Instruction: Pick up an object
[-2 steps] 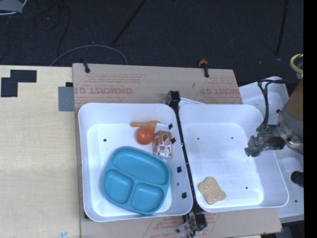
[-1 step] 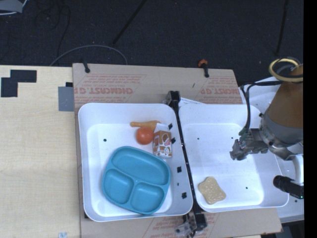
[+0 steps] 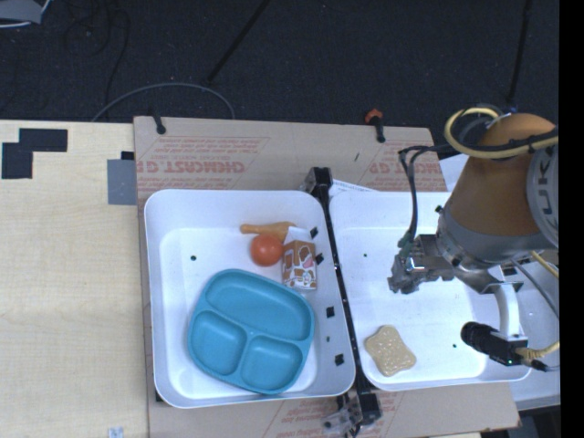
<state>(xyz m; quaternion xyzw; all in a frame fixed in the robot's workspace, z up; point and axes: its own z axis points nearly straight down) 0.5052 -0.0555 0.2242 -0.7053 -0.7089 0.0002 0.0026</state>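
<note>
Camera view, right bin: gripper low above bare floor, finger state cannot be told; beige cracker nearer the front wall, apart from it. Left bin: blue divided plate, orange ball, small carton. Risk: descent here likely closes on nothing, cracker offset
</note>
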